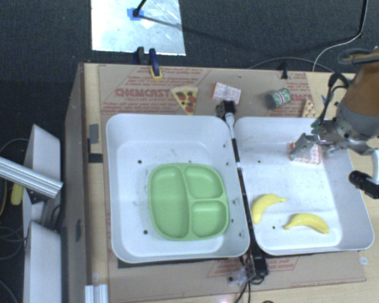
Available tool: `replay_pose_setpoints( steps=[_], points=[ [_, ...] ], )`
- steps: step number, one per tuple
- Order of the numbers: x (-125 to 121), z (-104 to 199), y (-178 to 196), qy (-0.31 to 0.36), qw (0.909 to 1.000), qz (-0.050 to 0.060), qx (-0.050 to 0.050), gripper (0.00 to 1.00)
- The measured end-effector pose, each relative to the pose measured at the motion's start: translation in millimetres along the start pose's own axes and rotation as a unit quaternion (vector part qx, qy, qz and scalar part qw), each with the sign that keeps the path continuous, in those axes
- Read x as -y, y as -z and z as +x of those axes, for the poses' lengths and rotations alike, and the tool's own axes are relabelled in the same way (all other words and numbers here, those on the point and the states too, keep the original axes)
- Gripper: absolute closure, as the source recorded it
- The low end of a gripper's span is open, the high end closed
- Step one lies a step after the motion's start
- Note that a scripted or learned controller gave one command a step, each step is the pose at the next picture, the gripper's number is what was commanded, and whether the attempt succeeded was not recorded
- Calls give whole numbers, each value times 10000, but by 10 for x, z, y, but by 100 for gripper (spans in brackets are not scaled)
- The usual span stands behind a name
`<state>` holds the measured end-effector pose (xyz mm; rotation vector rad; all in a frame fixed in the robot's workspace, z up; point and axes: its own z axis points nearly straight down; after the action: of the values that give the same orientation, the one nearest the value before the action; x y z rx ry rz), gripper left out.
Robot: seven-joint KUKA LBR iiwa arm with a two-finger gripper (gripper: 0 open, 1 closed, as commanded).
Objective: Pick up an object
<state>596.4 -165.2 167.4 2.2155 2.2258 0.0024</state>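
- A small red and white packet (pixel 306 153) is lying in the upper part of the right bin (pixel 341 232).
- The claw (pixel 307 142) is sitting right at the packet; I cannot tell its state.
- Two bananas (pixel 267 203) (pixel 307 222) are lying lower down.
- A green plate (pixel 188 201) is sitting in the left bin (pixel 126 137).

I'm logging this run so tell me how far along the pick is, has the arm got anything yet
Done: the arm has reached into the right bin, its pincer low at a small red and white packet near the bin's far side. In hand: nothing visibly held; whether the packet is gripped cannot be told. Left: grasp and lift. Both bananas lie untouched, and the green plate sits in the left bin.
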Motion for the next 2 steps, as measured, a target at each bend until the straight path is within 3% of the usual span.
replay_pose_setpoints(
  steps=[1,2],
  points=[
    [82,719,-833,-2,10000,5,-3,0],
    [442,171,-830,-22,10000,6,5,0]
  ],
)
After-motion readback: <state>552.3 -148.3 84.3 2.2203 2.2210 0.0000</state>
